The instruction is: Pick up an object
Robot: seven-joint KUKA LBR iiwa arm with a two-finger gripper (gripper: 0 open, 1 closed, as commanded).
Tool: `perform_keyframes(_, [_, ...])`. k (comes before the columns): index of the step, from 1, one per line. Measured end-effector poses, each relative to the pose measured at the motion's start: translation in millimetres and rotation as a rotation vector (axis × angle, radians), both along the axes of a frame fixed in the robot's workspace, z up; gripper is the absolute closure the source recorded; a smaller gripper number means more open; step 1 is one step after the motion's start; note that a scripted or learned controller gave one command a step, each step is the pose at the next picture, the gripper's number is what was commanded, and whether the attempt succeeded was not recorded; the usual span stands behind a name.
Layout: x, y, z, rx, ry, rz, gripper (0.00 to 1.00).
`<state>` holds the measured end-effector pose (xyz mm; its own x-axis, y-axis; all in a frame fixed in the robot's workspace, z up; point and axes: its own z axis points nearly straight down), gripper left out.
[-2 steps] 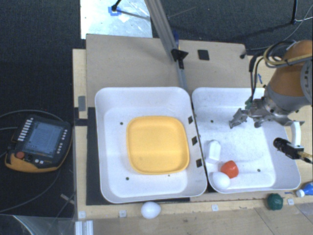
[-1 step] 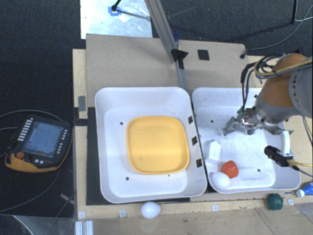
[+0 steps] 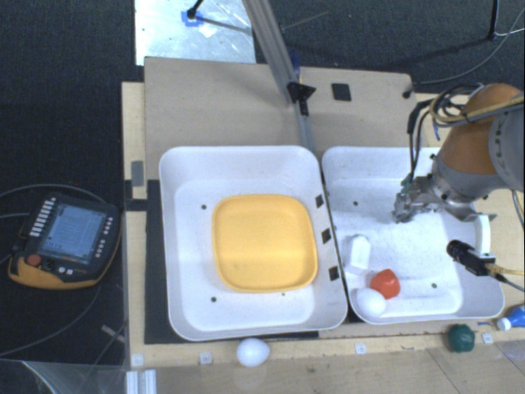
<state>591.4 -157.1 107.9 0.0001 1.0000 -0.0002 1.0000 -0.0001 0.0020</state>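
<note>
Hovering over the right bin (image 3: 426, 298) — the pincer (image 3: 404, 212), well apart from the red object (image 3: 385, 283).

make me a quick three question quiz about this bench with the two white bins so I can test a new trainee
1. True or false: the yellow plate lies in the left bin.
2. Which thing in the right bin is closest to the red ball?
A. the white egg
B. the gripper
C. the bin's far wall
3. Fill in: a second white egg lies outside the bins, on the ____ in front of the left bin.

Key
1. True
2. A; egg and ball sit right beside each other
3. bench
</note>
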Motion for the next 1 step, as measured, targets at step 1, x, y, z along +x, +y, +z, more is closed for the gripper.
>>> perform_keyframes(1, [-4.4,8.4,54.0,0.000,-0.003,0.001,1.00])
